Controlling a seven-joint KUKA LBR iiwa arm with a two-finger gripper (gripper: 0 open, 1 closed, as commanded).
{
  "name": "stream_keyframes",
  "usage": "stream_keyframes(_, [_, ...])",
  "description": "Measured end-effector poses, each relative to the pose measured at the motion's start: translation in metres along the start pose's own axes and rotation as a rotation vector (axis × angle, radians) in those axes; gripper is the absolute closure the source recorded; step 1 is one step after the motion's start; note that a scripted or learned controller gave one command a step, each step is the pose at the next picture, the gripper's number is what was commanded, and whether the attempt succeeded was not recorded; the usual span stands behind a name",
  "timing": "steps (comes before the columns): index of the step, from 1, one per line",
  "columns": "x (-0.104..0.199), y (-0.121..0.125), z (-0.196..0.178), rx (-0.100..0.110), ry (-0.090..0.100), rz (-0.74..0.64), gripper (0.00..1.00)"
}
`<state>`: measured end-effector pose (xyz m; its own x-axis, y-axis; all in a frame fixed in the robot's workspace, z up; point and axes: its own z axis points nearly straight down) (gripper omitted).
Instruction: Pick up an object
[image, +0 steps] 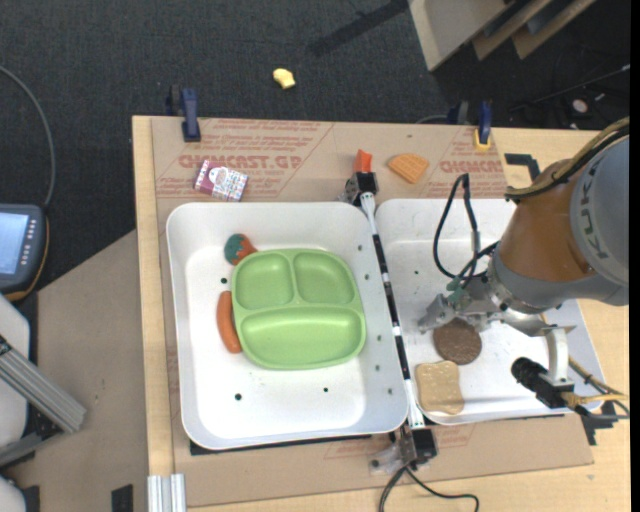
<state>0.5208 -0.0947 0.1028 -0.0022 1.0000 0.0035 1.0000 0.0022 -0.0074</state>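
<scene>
Over the right bin, gripper hung at brown disc, aperture indeterminate; disc judged light, stiff, flat, so best pinched across its rim.

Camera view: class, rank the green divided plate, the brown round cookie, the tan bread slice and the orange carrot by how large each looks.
1. green divided plate, far the largest.
2. brown round cookie and tan bread slice: look alike, not ranked; the arm partly overlaps the cookie.
3. orange carrot, partly tucked beside the plate.
</scene>
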Motion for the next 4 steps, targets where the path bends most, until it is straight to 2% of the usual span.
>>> stream_keyframes(1, [-0.044, 0.063, 0.018, -0.012, -0.007, 0.002, 0.0])
stream_keyframes(2, [-0.022, -0.018, -0.009, -0.003, -0.001, 0.004, 0.0])
stream_keyframes(3, [-0.015, -0.015, 0.02, -0.003, -0.002, 0.003, 0.0])
stream_keyframes(4, [-0.015, -0.014, 0.008, -0.009, -0.003, 0.003, 1.0])
